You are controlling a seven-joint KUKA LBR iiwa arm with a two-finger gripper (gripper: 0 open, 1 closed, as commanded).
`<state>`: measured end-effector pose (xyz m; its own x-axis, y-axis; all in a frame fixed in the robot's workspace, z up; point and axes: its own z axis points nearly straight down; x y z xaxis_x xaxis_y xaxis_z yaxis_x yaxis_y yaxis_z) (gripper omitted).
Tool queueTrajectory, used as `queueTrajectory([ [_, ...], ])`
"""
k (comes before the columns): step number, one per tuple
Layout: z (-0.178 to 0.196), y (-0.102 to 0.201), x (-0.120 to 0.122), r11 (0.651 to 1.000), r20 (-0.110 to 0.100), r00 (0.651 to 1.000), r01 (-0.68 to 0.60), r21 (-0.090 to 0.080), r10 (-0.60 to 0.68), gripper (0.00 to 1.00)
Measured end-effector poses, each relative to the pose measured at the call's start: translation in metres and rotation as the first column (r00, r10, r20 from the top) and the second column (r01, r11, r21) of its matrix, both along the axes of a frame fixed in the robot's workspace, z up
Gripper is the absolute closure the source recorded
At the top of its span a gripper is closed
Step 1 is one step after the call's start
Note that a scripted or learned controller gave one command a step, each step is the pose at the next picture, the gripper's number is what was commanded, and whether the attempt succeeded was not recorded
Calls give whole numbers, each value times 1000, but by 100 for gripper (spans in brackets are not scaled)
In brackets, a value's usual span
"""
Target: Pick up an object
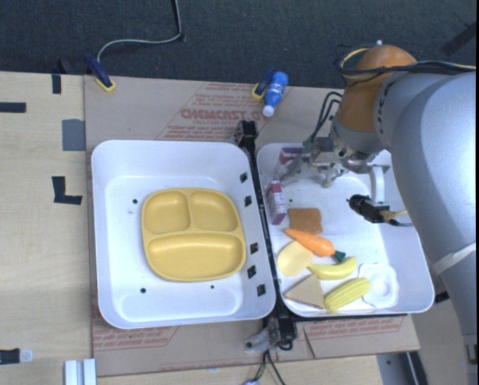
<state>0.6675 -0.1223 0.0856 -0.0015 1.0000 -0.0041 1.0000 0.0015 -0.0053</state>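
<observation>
The gripper (291, 165) hangs low over the right bin (399, 251), at its far left corner; whether it's clenched I cannot tell (too blurry there). Nearer me lie a brown square (305, 220), carrot (309, 241), banana (332, 269) and corn (347, 293). The left bin (111, 215) holds a yellow tray (193, 233).
</observation>
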Motion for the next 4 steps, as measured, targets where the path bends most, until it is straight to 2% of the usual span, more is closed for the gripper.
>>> queueTrajectory([
  [1,10,1,0,1000,-3,1000,-2,0,2,100],
  [2,10,0,0,1000,-3,1000,-1,-1,1,0],
  [3,0,18,1,1000,6,1000,1,1,-1,0],
  [4,9,18,1,1000,5,1000,-1,0,1,100],
])
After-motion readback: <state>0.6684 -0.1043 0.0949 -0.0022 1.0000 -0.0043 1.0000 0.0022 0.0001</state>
